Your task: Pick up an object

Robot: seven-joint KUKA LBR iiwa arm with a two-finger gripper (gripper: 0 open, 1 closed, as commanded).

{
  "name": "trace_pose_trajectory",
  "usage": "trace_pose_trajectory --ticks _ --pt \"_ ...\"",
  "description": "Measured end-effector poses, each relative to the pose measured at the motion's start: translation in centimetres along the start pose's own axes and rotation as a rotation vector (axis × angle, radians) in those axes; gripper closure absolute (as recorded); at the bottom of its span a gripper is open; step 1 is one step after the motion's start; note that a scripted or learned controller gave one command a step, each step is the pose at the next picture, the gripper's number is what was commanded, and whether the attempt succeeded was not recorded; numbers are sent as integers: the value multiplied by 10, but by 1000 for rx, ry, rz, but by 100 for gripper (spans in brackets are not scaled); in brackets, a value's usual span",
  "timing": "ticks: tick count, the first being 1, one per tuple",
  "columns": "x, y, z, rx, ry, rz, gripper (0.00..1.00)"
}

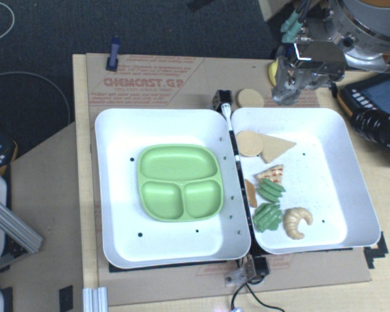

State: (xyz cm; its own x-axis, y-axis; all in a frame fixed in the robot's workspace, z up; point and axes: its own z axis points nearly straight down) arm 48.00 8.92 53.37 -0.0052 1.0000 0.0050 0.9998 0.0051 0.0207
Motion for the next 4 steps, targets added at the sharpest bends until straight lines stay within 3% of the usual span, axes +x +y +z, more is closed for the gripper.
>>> trace_pose_trajectory --ticks 1,2,3,4 --pt "-27 -4 120 27 -6 9 100" --pt "-98 -4 129 23 -6 12 100" --pt "-73 -8 266 31 -4 6 100" --pt "-27 -4 164 14 -4 1 100"
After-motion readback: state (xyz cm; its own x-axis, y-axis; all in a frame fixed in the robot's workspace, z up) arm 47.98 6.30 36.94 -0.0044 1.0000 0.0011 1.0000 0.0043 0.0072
